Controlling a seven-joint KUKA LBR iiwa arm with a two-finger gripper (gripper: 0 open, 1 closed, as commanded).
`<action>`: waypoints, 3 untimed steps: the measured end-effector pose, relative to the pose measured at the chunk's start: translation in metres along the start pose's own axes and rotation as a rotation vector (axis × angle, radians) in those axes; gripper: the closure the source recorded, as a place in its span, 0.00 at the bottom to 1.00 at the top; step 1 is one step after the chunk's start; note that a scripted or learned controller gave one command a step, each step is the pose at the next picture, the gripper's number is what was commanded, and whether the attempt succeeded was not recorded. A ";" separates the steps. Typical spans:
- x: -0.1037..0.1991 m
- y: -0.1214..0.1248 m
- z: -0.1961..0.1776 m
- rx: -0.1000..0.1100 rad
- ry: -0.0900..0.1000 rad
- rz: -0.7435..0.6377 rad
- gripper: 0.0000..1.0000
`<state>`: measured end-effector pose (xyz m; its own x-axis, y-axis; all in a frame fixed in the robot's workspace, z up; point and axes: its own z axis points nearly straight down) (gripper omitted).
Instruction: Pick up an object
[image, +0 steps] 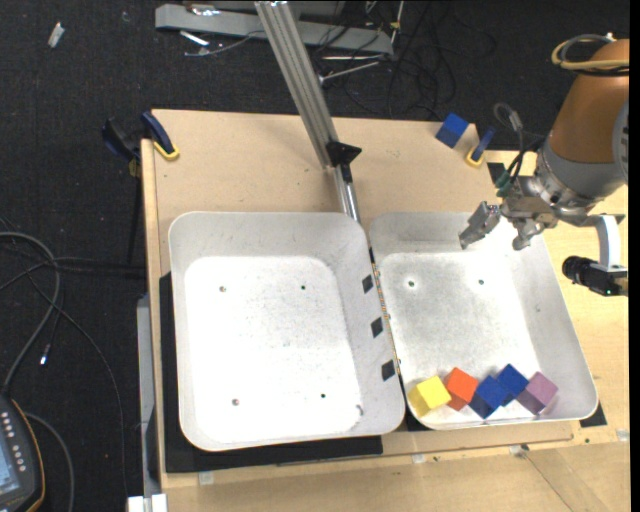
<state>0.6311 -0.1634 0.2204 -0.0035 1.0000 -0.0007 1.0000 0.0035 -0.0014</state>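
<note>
Nothing has been picked up yet, as far as the view shows: the whole of the task seems to lie ahead. The candidates sit in a row along the near edge of the right bin (560, 300), close to its near right corner: a yellow cube (431, 394), an orange cube (461, 386) touching it, two blue cubes (499, 389) pressed together, and a purple cube (539, 392) at the end of the row. A further blue block (453, 129) rests on the tabletop (250, 160) beyond the bins, near its far right corner. The left bin (200, 240) lies just beside the right one.

The gripper (501, 227) hangs over the far right corner of the right bin, well apart from the row of cubes. Its two fingers look spread, with bare bin wall showing between them; they hold nothing and appear to touch nothing, though whether the tips graze the bin rim is hard to tell from this slant. To finish, I judge the arm must cross toward the near edge, come down over one cube, close and lift. The crowding of the cubes may make a clean pinch awkward; the yellow and purple end pieces look the easiest.
</note>
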 end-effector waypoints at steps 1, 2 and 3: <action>-0.028 0.012 -0.070 -0.011 -0.004 0.005 0.00; 0.038 -0.008 0.042 0.007 0.004 -0.003 0.00; 0.042 -0.082 0.063 0.006 0.002 0.006 0.00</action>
<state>0.5485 -0.1221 0.1572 0.0029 1.0000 0.0015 1.0000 -0.0028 -0.0079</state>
